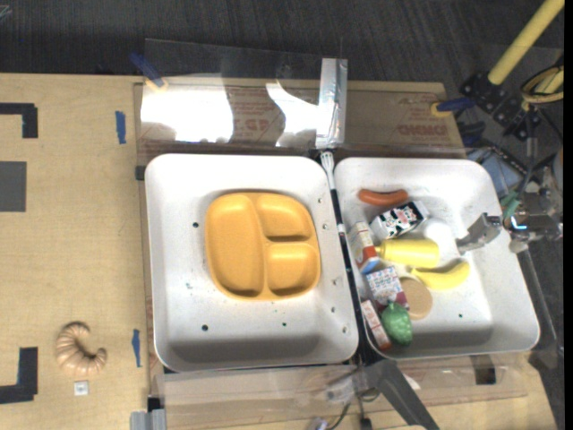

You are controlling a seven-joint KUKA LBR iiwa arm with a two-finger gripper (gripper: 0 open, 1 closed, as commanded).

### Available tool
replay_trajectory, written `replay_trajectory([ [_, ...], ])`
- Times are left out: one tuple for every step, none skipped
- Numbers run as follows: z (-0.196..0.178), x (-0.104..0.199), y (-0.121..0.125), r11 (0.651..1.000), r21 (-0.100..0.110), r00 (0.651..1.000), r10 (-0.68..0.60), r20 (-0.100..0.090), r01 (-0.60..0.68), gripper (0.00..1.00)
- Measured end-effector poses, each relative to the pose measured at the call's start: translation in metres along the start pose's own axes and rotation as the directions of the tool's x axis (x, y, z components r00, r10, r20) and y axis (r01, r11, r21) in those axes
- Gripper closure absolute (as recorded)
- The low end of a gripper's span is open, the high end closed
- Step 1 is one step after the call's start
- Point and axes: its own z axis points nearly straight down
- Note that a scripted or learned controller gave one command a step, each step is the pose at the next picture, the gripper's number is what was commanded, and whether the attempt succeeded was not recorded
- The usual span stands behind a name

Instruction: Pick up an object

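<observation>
Several labelled packets [382, 284], print seemingly illegible

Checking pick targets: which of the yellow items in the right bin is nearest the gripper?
The banana, curved along the lower right of the pile, lies closest to the gripper. The yellow bottle sits further left.

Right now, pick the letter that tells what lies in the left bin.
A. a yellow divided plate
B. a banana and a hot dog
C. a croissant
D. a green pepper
A: the yellow divided plate lies alone in the left bin; the banana and hot dog are in the right bin, and the croissant lies on the bench.
</observation>
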Motion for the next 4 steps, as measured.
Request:
replay_trajectory([
  [0.164, 0.010, -0.010, 0.989, -0.004, 0.989, 0.145, 0.001, -0.145, 0.00],
  [0.153, 0.010, -0.008, 0.989, -0.009, 0.989, 0.147, 0.000, -0.147, 1.00],
  [0.125, 0.052, 0.025, 1.000, -0.003, 1.000, -0.006, 0.000, 0.006, 1.00],
  [0.174, 0.058, 0.076, 0.990, -0.002, 0.990, -0.141, 0.000, 0.141, 1.00],
])
